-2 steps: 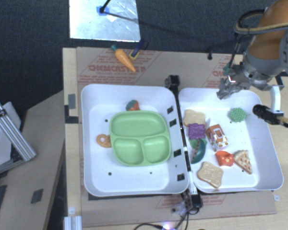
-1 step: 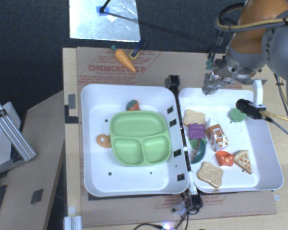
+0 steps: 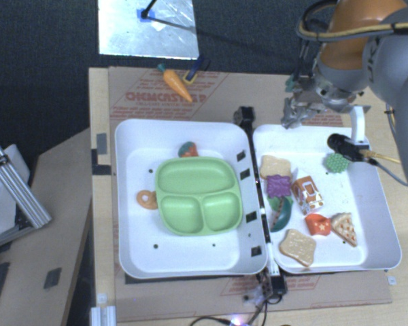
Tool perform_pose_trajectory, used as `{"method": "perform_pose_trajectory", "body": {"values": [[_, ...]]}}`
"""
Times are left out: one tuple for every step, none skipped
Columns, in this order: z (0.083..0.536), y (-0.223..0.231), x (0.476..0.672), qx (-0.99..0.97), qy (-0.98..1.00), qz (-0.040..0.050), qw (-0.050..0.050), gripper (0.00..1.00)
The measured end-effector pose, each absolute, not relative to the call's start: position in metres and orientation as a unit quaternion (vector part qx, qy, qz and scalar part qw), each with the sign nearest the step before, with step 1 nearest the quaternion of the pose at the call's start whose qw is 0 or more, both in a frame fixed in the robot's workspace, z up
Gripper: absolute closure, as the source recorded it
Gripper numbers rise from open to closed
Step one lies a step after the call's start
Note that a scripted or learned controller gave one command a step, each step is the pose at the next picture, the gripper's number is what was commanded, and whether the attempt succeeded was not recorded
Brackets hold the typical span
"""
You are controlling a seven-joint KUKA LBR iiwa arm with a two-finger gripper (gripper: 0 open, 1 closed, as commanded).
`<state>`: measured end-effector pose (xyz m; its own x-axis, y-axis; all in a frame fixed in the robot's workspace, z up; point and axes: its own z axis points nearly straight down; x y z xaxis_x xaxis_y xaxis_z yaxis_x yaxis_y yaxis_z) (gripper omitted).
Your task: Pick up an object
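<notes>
Status: pick not yet made. The claw (image 3: 298,114) hangs above the far rim of the right bin (image 3: 387,246), with nothing between its tips; whether it is open or closed I cannot tell from this angle.

Candidates all lie loose in the right bin: a bread slice (image 3: 275,165), a purple piece (image 3: 279,185), a small carton (image 3: 307,193), a red piece (image 3: 317,224), a pizza wedge (image 3: 345,228), toast (image 3: 298,247) and a green ball (image 3: 337,162). The left bin (image 3: 132,250) holds a green divided plate (image 3: 197,195), with a small ring (image 3: 147,199) beside it. A toy carrot (image 3: 176,85) rests on the surface beyond the bins.

Remaining, by my reading: move over a target, descend, grip, lift.
</notes>
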<state>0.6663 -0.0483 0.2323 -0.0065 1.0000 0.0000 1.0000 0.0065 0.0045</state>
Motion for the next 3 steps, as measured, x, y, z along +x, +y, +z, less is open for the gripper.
{"method": "perform_pose_trajectory", "body": {"values": [[0.218, -0.048, 0.652, 0.707, 0.707, -0.0001, 0.0, 1.0], [0.229, -0.062, 0.662, 0.707, 0.707, 0.0012, 0.002, 1.0], [0.215, -0.054, 0.663, 0.706, 0.709, 0.0004, 0.001, 1.0]]}}
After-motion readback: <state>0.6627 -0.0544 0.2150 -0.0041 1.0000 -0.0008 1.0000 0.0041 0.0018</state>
